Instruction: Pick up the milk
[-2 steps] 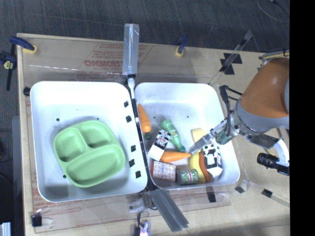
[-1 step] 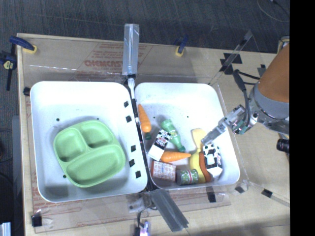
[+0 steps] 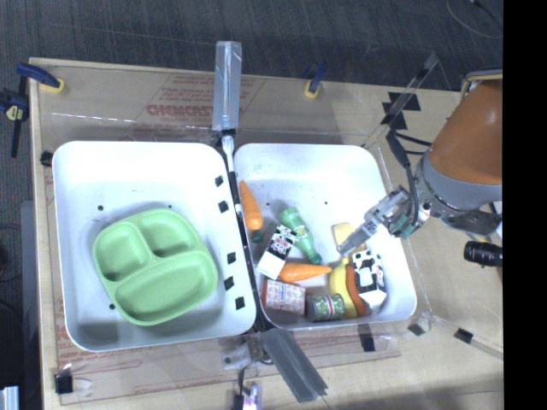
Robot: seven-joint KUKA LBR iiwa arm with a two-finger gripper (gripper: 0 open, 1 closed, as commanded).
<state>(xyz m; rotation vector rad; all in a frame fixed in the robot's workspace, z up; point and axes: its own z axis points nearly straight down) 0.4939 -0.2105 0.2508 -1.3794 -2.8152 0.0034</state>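
Observation:
The milk [image 3: 368,278] is a small white carton with black patches. It lies at the right end of the right bin [image 3: 312,161], against the near-right wall and on top of a yellow banana [image 3: 342,282]. My gripper [image 3: 352,239] reaches in from the right and hangs just above and to the left of the carton, over a pale yellow block [image 3: 341,230]. Nothing shows in its grasp.
Packed around the milk are an orange carrot [image 3: 303,272], a green bottle [image 3: 299,231], a black-and-white box [image 3: 279,250], a green-labelled can [image 3: 326,307], a reddish packet [image 3: 284,295] and a second carrot [image 3: 250,208]. The left bin [image 3: 85,165] holds a green divided plate [image 3: 155,265].

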